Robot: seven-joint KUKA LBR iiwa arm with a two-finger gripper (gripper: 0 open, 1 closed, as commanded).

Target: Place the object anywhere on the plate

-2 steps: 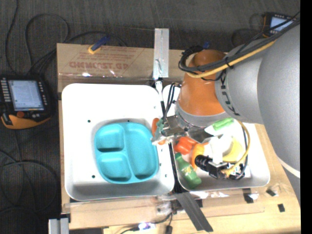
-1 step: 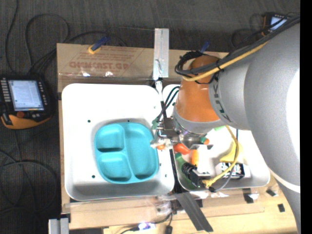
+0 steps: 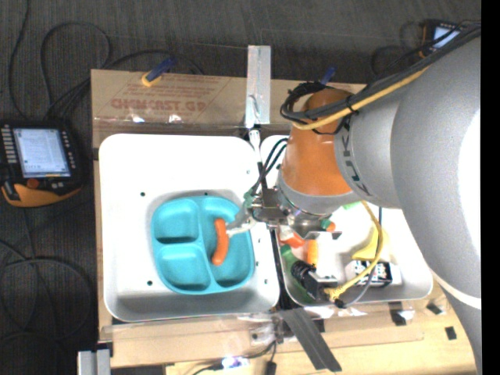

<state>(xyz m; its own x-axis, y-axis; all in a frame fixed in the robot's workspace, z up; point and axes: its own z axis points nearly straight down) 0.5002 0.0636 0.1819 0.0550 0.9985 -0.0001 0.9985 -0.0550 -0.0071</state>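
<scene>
Lying across the divider ridge of the turquoise plastic compartment plate point(image 3: 187, 250), the small orange carrot-shaped toy point(image 3: 220, 241) looks light and smooth, probably moulded plastic or rubber, stiff enough to keep its slim tapered form and likely to roll or slip if pinched near either end; its thicker middle seems the safest place to take hold. It sits at about three o'clock on the plate, its upper tip close to the gripper point(image 3: 251, 219), which hangs at the carrot's one o'clock. Whether that claw is spread or closed, or touching the toy at all, cannot be told from this angle. The glossy plate has rounded corners and shallow wells, and rests in the left white bin point(image 3: 125, 209). The right white bin point(image 3: 414, 283), at three o'clock, holds mixed small coloured items beneath the grey arm with its orange band point(image 3: 312, 162).
</scene>
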